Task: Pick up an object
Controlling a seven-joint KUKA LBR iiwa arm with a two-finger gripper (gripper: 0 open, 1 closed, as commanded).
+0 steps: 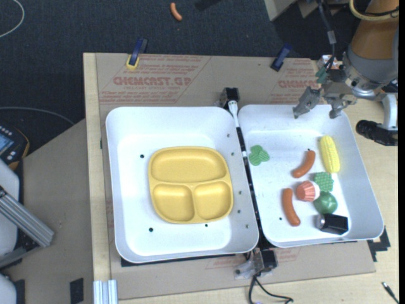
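Black block (333, 223) at rt bin (361, 230) near edge, jaws (320, 106) released over far rim

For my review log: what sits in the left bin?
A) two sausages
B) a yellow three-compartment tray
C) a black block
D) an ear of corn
B: the yellow tray lies alone in the left bin; the toy foods are in the right bin.
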